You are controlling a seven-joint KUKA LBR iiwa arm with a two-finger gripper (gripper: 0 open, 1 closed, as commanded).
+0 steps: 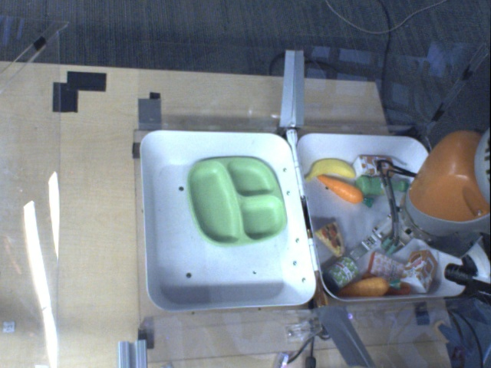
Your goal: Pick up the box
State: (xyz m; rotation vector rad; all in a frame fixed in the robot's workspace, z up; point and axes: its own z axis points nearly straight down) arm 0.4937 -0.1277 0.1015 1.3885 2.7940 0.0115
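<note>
Here the arm (453, 186) leans over the right bin (414, 148), gripper (386, 232) low among food items; grip state unclear

No legible text or labels; print on the small packages (391, 267) too blurred.

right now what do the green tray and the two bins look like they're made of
Green tray: looks like moulded plastic, matte to satin, judging by its rounded compartments and uniform colour.
Left bin and right bin: seemingly smooth white plastic with rounded corners and soft sheen; painted metal can't be ruled out.
</note>
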